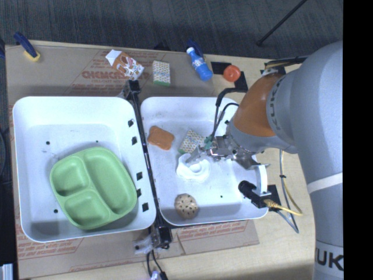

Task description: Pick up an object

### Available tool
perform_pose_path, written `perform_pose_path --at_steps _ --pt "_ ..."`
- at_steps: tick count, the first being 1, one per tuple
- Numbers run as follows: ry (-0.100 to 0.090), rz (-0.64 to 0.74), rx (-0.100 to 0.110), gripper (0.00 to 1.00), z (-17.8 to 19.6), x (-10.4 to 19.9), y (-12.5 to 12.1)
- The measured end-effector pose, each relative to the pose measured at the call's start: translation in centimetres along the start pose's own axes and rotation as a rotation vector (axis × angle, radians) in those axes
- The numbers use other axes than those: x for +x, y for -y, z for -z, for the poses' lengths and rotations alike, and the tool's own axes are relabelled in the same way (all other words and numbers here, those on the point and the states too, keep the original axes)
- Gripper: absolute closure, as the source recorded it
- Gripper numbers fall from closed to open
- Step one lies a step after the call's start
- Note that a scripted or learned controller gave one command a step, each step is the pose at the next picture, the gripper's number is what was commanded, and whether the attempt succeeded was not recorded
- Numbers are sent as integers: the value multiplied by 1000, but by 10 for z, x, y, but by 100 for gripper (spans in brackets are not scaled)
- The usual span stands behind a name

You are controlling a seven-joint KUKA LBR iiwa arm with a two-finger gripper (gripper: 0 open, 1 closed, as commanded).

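two white bins sit side by side on my desk (52, 80). the left bin (35, 112) holds a green divided tray (92, 185). the right bin (169, 107) holds an orange block (160, 137), a patterned packet (191, 140), a white ring-like object (193, 169) and a speckled ball (186, 205). my arm reaches in from the right, and the hand (205, 151) sits low over the middle of the right bin. the white object lies just below and to the left of the hand, seemingly touching its tip; the packet is just beside it, up and left. i cannot tell how the hand is set, and i see nothing clearly held. i judge the white object the nearest target.
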State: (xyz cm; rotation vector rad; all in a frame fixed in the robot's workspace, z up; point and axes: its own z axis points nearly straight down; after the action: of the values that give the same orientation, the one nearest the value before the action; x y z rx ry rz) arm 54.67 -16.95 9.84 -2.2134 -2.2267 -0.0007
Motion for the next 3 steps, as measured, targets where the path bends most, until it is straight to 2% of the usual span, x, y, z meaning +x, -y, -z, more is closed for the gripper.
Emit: perform_pose_path --at_steps 1,2,3 --pt "1 -1 0 0 77 -26 -11" --pt "0 0 4 0 36 -10 71" --pt "1 3 2 0 29 56 21"
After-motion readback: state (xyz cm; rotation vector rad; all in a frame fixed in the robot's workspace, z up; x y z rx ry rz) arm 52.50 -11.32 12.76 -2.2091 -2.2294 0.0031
